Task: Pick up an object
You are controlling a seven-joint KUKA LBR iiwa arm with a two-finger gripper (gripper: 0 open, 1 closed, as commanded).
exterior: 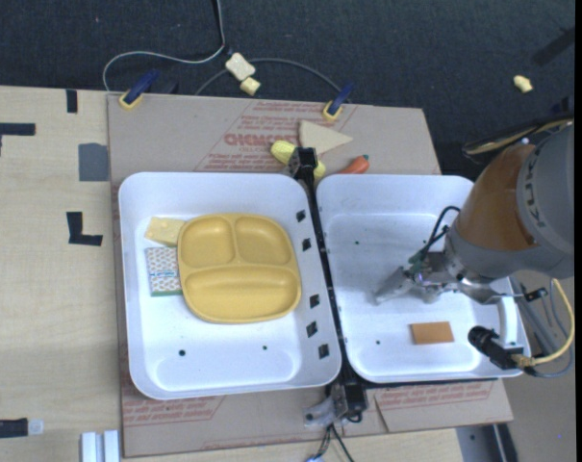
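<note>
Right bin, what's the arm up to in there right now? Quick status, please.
Gripper low inside the right bin, nothing seen between its fingers. Brown block lies on the bin floor, apart from it. Nothing blocking. Yellow tray sits in the left bin.

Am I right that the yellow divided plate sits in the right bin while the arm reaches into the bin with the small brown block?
Not quite. The camera view shows the yellow divided plate in the left bin, not the right. The arm does reach into the right bin, which holds the small brown block.
</note>
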